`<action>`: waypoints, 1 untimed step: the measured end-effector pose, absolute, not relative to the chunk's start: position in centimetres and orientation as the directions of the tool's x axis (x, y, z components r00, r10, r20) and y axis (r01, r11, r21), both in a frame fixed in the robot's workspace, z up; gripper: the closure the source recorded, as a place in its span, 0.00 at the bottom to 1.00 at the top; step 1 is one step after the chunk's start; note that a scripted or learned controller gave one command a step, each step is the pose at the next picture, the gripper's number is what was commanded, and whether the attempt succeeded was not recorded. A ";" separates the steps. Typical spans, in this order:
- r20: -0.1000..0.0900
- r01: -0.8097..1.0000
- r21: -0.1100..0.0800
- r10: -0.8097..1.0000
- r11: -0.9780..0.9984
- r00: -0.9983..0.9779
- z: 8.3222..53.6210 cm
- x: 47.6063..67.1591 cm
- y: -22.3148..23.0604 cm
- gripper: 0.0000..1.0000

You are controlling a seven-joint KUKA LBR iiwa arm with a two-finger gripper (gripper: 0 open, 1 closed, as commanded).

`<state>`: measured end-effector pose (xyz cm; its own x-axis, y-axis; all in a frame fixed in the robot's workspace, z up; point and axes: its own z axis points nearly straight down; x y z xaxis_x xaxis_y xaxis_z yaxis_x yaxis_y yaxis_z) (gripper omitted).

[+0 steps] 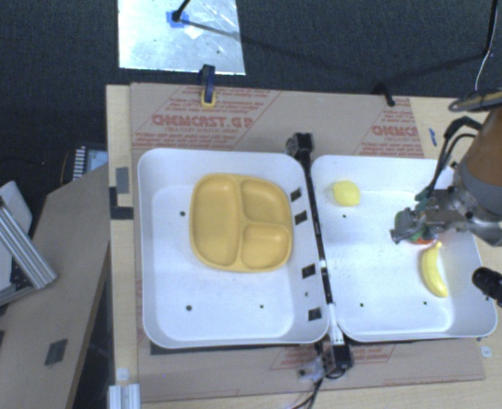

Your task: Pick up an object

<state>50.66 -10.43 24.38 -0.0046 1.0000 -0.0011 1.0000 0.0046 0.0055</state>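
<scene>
In the right bin point(378, 313) a small yellow lemon-like object point(346, 193) lies near the back left corner. A yellow banana point(433, 271) lies toward the right side. My gripper point(408, 229) hangs low over the right bin, just above and left of the banana's upper end. A small red-orange thing point(424, 241) shows right under the gripper, beside the banana's tip; I cannot tell whether it sits between the fingers.
The left bin point(170, 305) holds a yellow divided plate point(239, 221) with three compartments. A black clip divider point(312, 228) runs between the two bins. The arm's grey body and orange band point(493, 156) fill the right side above the bin.
</scene>
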 end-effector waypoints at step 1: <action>0.001 1.000 0.004 1.000 0.009 -0.009 25.0 52.8 -6.1 1.00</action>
